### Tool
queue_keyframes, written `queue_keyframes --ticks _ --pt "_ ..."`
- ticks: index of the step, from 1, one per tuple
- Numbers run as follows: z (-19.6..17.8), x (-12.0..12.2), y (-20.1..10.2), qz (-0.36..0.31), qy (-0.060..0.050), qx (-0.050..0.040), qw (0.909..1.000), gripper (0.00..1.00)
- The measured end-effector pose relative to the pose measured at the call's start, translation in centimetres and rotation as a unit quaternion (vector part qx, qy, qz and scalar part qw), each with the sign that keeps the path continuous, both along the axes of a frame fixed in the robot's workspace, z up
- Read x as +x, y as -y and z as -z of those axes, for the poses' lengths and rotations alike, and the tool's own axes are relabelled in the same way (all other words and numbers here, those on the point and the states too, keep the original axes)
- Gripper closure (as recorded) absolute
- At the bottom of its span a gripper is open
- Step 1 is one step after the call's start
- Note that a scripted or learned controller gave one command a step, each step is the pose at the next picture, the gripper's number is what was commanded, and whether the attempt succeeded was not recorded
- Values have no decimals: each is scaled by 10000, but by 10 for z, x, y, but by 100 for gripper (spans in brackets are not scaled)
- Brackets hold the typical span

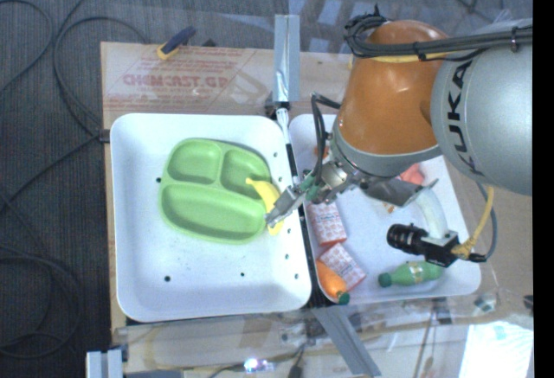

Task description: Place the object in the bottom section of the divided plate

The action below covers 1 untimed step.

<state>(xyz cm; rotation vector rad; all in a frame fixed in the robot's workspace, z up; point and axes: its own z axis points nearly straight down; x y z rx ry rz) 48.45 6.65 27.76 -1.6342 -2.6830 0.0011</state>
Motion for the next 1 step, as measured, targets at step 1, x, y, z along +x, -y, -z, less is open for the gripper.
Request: queue_keyframes --ticks 1 --pt "0 0 0 0 0 0 10000 0"
